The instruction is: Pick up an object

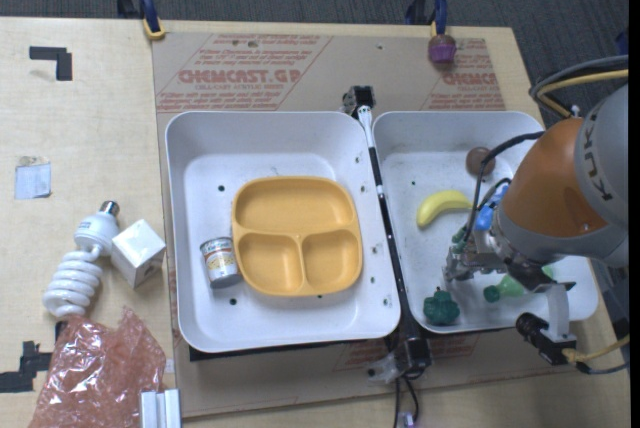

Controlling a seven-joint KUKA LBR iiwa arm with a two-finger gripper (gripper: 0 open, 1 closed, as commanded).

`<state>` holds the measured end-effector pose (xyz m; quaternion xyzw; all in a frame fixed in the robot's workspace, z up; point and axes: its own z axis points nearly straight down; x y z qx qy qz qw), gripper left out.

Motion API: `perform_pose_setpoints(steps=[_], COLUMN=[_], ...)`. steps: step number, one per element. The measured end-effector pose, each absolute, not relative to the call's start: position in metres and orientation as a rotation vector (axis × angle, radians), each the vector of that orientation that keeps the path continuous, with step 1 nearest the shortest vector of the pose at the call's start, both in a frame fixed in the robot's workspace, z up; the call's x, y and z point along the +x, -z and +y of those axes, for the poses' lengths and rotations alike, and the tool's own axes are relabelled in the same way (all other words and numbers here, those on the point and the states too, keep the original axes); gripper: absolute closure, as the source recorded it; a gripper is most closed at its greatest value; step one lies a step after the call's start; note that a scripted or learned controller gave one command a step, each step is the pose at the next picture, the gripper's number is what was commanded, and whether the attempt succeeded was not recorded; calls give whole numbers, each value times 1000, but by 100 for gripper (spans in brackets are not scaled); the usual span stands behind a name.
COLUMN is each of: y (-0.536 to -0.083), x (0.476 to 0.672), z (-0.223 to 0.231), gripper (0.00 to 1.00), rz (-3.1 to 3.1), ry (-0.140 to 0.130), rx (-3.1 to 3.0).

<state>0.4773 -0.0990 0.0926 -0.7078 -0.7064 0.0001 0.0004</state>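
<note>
Yellow plastic toy banana (443,207) is seen lying flat on the floor of the right white bin (420,141), upper-left of the arm's wrist. By the look of it – light, stiff, smooth, prob. a bit slippery on the curve, so a pinch across the narrow middle would be judged safest. Just below, a dark green knobbly lump (440,308) – poss. a toy broccoli – sits near the bin's front wall; likely light, bumpy enough to be gripped across the top. A brighter green piece (505,289) is half covered by the wrist, shape not readable.

Gripper (465,266) is placed low in the right bin between banana and green lump, but the finger state can't be told: the tips are tangled w/ cables and hidden by the orange-banded wrist. Nothing can be confirmed as held.

Also hard to make out: a small brown round thing (480,158) near the bin's back, partly behind a cable. Left white bin (190,216) holds a yellow divided plastic tray (297,236) and a small tin can (218,262) touching the tray's left edge.
</note>
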Motion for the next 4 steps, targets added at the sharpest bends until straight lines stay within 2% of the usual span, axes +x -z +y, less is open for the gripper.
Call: perform_pose_setpoints(steps=[2, 3, 4], y=[-92, -93, -93], x=[478, 537, 483], z=[-93, -100, -101], gripper=[0, 0, 0], rz=[-2220, -2225, -2220], ry=[2, 0, 1], rx=[-2224, -2220, -2223])
